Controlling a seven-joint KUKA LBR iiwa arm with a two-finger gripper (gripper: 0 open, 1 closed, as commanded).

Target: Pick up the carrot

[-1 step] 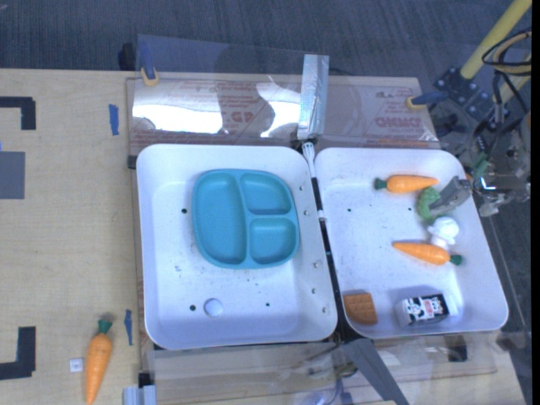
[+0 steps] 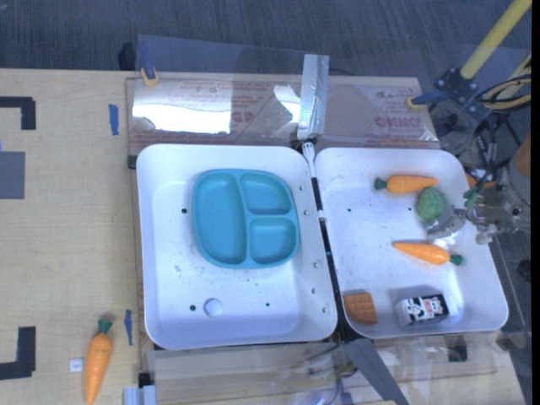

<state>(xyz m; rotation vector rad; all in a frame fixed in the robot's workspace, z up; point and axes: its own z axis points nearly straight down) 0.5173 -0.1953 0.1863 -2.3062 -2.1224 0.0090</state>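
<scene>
Two carrots lie in the right bin (image 2: 494, 289). One carrot (image 2: 408, 184) is near the far wall with its green top pointing left. The other carrot (image 2: 422, 252) is in the middle, green top pointing right. A third carrot (image 2: 98, 358) rests on the wooden bench outside the bins, at the front left. My gripper (image 2: 469, 216) hovers at the right bin's right rim, just right of a green leafy toy (image 2: 431, 202) and above the middle carrot's green end. It is small and blurred here, and nothing is visibly held.
A blue divided plate (image 2: 246, 218) sits in the left bin (image 2: 160, 294). A brown cracker-like piece (image 2: 361, 307) and a small black-and-white carton (image 2: 423, 308) lie at the right bin's front. Cables and a yellow pole (image 2: 502, 24) crowd the far right.
</scene>
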